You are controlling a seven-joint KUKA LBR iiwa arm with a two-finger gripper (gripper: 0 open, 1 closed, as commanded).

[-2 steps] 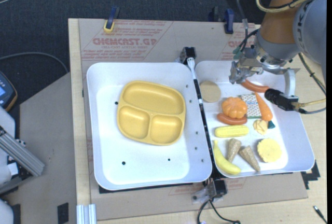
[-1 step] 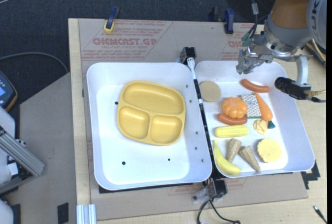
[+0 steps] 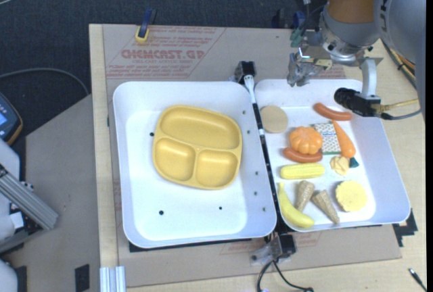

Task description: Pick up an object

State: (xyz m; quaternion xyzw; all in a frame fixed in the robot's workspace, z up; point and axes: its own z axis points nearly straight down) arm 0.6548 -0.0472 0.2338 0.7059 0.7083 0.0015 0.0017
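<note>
My gripper (image 3: 300, 73) hangs over the far left corner of the right bin (image 3: 396, 179), with nothing seen in it. Below it in that bin lie several toy foods: a beige round disc (image 3: 275, 118), an orange pumpkin (image 3: 305, 140), a red sausage (image 3: 331, 111), a carrot (image 3: 345, 140), a yellow banana (image 3: 294, 211), two cones (image 3: 304, 195) and a yellow round slice (image 3: 352, 196). The disc is the nearest item to the gripper, a little in front of it.
The left bin (image 3: 132, 169) holds a yellow divided tray (image 3: 197, 147). A black clip (image 3: 245, 71) sits at the far end of the wall between the bins. A black part with cable (image 3: 355, 101) hangs over the right bin's far edge.
</note>
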